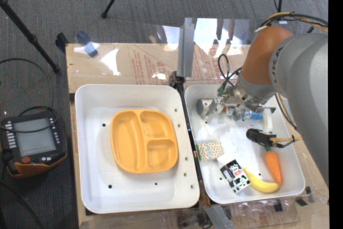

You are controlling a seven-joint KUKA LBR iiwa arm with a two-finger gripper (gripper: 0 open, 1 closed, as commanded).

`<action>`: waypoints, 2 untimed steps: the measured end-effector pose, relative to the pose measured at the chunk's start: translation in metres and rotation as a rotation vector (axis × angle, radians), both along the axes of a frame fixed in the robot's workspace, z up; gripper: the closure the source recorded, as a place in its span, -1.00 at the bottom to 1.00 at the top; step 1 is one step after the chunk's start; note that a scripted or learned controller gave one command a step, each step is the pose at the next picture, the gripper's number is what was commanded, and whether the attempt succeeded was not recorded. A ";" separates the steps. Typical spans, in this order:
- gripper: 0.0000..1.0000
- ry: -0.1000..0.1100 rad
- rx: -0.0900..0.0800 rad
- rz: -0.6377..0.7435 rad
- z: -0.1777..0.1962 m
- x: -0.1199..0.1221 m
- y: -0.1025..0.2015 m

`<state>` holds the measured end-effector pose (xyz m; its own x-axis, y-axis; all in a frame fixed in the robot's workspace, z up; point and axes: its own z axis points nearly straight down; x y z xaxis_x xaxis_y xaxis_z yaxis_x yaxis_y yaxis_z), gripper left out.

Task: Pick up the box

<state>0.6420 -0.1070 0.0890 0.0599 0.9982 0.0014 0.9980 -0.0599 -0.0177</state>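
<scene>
A small box [209, 150] with a pale speckled pattern lies in the right bin [298, 179], close to its left wall. A black-and-white carton [235, 175] lies further front, touching a banana. My gripper [216, 109] hangs low over the back of the right bin. It is well behind the speckled box and apart from it. Nothing shows held in it.
A banana [261, 184] and a carrot [274, 167] lie at the front right of the right bin. A grey rounded object [202, 106] sits by the gripper at the back left. A yellow divided plate [143, 140] fills the middle of the left bin [86, 190].
</scene>
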 end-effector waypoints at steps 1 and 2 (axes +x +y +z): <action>1.00 0.005 0.001 0.002 0.006 0.000 0.000; -1.00 0.005 0.001 0.002 0.006 0.000 0.000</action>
<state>0.6416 -0.1071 0.0951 0.0577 0.9983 0.0022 0.9981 -0.0577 -0.0232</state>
